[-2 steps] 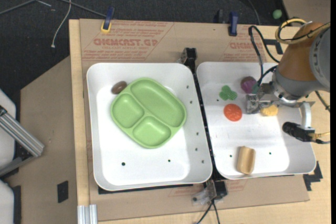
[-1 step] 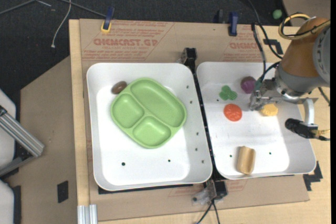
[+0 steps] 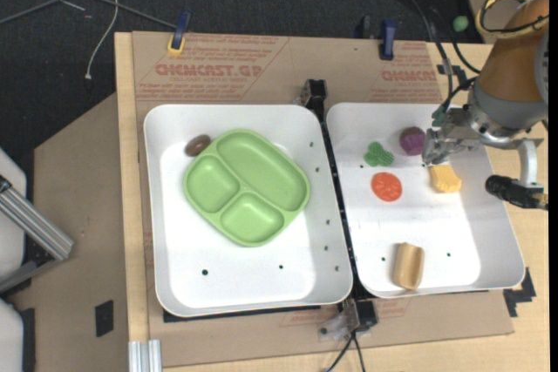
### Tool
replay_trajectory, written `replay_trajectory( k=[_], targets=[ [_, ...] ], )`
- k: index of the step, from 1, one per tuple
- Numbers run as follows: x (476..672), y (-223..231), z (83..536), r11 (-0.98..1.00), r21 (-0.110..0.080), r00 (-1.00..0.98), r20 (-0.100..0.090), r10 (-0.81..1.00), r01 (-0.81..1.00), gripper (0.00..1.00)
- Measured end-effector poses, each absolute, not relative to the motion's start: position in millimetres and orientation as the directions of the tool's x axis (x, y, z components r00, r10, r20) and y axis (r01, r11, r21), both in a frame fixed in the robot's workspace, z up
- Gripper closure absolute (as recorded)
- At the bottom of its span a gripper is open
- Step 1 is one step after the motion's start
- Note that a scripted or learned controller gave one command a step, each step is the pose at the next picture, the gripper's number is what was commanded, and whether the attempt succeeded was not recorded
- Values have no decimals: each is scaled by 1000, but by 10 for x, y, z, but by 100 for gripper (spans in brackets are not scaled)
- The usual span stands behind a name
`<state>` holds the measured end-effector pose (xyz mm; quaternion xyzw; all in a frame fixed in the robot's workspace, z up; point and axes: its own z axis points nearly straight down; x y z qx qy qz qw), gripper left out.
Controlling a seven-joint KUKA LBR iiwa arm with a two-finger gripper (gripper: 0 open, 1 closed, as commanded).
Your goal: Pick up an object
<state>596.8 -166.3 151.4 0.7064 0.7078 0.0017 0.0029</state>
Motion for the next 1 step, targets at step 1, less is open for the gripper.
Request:
replay_trajectory(
  k=[1],
  targets=[
    [5962,-1723,1975,1,7,-1,-2,1000,1000,100]
  ],
)
